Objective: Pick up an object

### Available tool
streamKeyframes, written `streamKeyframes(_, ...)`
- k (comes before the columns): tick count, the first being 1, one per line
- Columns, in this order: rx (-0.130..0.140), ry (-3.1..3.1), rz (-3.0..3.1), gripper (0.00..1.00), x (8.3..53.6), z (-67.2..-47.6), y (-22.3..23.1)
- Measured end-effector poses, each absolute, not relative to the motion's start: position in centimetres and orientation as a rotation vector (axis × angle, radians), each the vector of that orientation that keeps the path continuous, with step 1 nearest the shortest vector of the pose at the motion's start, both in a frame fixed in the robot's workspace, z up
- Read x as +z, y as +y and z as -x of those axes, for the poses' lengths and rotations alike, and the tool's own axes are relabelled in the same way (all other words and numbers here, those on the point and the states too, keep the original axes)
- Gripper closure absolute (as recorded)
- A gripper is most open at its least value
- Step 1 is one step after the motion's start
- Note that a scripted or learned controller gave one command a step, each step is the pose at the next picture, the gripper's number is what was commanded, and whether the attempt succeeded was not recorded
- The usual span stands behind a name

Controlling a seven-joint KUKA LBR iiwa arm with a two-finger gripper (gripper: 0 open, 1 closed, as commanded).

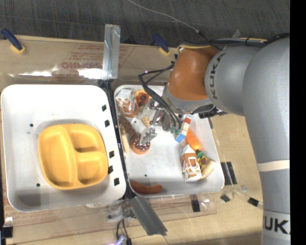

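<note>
My gripper point(152, 128) hangs low in the right bin point(163, 175), in its upper left part, under the orange band of the arm. Just below and left of it lies a brown chocolate donut point(139, 145), very close to the gripper's tip. A small printed carton point(125, 106) sits to the upper left of the gripper. To its right lie a blue and white packet point(182, 130) and an orange carrot point(194, 140). A second printed carton point(190, 166) lies lower right. I cannot see anything held.
A yellow divided plate point(72, 154) lies in the left bin point(20, 101). A brown sausage point(146, 189) rests by the right bin's front wall. A dark stick-like item point(123, 129) lies along that bin's left wall. Cables trail above the arm.
</note>
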State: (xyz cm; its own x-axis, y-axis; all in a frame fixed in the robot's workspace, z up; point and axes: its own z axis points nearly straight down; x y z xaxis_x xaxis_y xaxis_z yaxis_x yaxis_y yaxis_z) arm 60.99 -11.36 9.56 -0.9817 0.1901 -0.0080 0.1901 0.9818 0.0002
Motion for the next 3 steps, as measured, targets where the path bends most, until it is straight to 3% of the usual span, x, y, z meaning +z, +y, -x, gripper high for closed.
streamKeyframes(1, -0.001, 3.121, -0.291, 1.00, 10.7, -61.1, -11.3)
streamKeyframes(2, -0.001, 3.057, -0.695, 1.00, 19.5, -64.1, -8.9)
streamKeyframes(3, 0.001, 2.976, -0.990, 1.00, 25.9, -63.8, -4.3)
